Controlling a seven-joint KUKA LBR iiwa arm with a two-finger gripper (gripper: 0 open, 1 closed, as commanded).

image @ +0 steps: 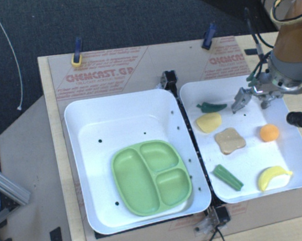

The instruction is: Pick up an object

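Down front sits the banana (274, 176), orange ball (269, 133) just above it, and the gripper (252, 98) hovers higher still, fingers spread with nothing between them, ready to drop

White bins (79, 121). Light green tray (150, 175), lower centre. Right of frame: dark green pepper (211, 106), pale yellow piece (209, 122), tan slice (230, 140), orange ball (269, 133), green stick (227, 177), yellow banana (274, 176).
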